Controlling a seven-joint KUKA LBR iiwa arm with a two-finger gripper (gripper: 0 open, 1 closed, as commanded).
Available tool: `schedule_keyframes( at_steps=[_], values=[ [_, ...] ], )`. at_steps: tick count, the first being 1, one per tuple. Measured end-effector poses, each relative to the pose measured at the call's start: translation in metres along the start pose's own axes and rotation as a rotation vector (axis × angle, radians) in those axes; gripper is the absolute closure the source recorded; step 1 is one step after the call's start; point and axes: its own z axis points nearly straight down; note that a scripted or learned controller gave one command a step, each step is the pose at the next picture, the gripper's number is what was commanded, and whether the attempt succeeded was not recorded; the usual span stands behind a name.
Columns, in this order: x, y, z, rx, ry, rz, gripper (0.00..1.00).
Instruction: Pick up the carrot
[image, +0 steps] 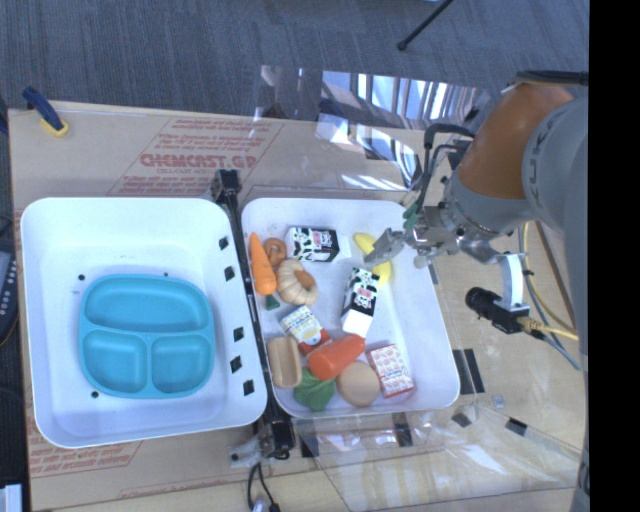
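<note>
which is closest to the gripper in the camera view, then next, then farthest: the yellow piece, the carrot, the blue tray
1. Yellow piece, right bin, just beside the gripper.
2. Carrot, right bin's left edge.
3. Blue tray, left bin, farthest.

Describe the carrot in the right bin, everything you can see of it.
The carrot is a small orange toy, smooth and plastic-looking, tapered, with a bit of green at its lower end. It lies flat on the floor of the right bin, close along the left wall, its long axis running roughly up and down the view. Its right side touches or nearly touches the croissant. Nothing holds it: the claw hangs over the bin's upper right, well away.
</note>
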Motion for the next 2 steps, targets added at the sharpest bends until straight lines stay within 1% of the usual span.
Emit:
schedule_keyframes(
  at_steps=[1, 2],
  values=[
    [0.014, 0.059, -0.050, -0.006, -0.003, 0.123, 0.00],
    [0.080, 0.055, 0.106, -0.001, 0.002, 0.305, 0.00]
  ],
)
